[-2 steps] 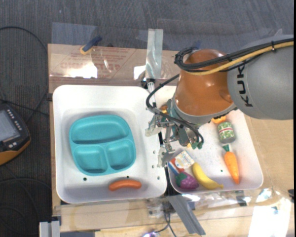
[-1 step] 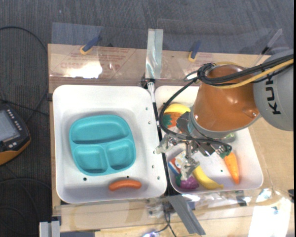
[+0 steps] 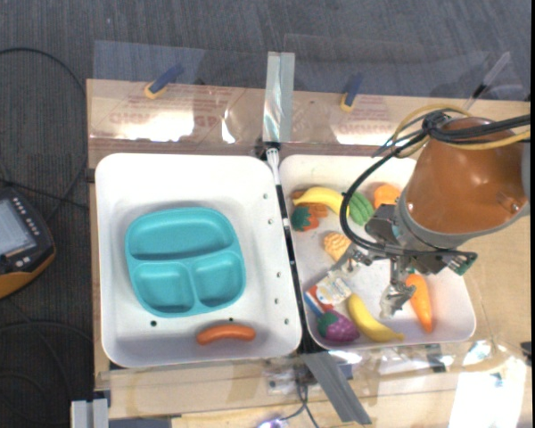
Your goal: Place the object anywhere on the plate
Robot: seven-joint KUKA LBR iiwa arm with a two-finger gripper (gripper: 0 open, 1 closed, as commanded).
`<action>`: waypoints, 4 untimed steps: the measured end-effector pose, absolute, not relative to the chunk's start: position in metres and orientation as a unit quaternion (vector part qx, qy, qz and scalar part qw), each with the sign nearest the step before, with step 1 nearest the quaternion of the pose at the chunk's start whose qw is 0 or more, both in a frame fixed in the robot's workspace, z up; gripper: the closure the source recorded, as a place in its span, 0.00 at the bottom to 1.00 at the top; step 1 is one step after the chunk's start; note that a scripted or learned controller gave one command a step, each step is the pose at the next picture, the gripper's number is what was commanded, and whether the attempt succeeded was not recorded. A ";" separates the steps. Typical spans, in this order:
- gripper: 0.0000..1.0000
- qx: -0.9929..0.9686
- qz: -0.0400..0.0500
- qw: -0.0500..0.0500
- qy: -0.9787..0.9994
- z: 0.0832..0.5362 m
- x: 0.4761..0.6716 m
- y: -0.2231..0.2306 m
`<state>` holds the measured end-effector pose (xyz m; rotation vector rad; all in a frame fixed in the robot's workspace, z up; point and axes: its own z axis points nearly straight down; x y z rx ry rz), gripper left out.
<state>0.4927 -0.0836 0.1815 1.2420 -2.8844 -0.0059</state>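
The arm's pincer (image 3: pixel 374 279) hangs low over the right bin (image 3: pixel 455 324), in among a heap of toy food. Its fingers (image 3: pixel 394 301) look spread fairly wide, and nothing sits between them that I can make out. Just beside it lie a carrot (image 3: pixel 420 300) and a banana (image 3: pixel 367 317), with grapes (image 3: pixel 336 328) near the front corner and another banana (image 3: pixel 318 198) toward the back.

The teal plate (image 3: pixel 185 259), split into three compartments, sits in the left bin (image 3: pixel 116 203), well apart from the arm. A small sausage (image 3: pixel 226 333) lies in that bin in front of the plate, not on it.

I would say this is the picking step: no object is gripped yet, and I cannot tell which piece is meant. Next the pincer needs to settle over one item, probably the carrot or the near banana, close on it, lift clear of the divider and carry it left onto the plate.
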 end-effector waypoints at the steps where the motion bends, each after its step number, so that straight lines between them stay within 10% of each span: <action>1: 0.00 0.456 0.000 -0.002 -0.890 0.089 0.556 -0.099; 2: 1.00 0.454 0.000 -0.006 -0.891 0.098 0.558 -0.098; 4: 1.00 0.351 -0.002 0.000 -0.936 0.182 0.512 -0.035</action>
